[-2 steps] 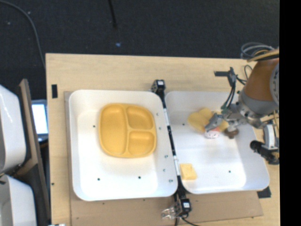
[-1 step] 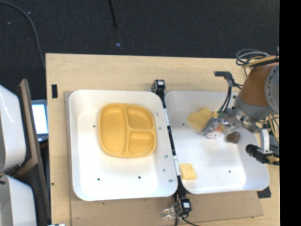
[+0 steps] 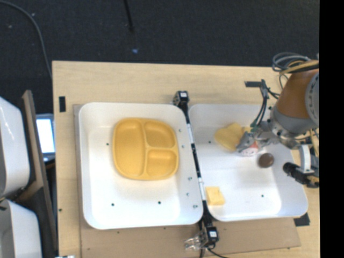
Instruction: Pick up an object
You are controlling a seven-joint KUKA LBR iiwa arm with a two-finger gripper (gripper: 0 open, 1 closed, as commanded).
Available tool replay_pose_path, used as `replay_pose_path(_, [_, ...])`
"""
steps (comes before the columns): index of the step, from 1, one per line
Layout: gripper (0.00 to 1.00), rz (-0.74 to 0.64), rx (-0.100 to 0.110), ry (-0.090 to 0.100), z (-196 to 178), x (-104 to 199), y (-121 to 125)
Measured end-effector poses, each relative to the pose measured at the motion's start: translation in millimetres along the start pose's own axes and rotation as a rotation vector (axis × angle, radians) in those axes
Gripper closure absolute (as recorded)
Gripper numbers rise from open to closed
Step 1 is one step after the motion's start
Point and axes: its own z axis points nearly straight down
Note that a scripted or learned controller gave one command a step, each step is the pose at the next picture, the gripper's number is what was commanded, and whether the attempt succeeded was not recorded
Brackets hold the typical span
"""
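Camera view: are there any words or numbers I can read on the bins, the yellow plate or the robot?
None can be read.
The yellow plate, both white bins and the arm show no lettering.
The end effector has a small reddish patch, too blurred to tell.

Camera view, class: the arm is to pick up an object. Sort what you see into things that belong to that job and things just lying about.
Belonging to the job:
gripper, low in the right bin
pale yellow lump beside it
small brown round object
yellow block

Just lying about:
yellow divided plate in the left bin
black clamp between the bins
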Motion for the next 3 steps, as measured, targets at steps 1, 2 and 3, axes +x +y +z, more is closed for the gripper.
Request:
replay_pose_path(1, [1.00,0.000,-0.002,0.000,-50.6,-6.5,-7.2])
replay_pose_path(2, [1.00,-0.001,-0.001,0.000,-93.1,-6.9,-9.4])
replay_pose_path(3, [1.00,-0.001,-0.004,-0.001,-154.3,-6.1,-2.1])
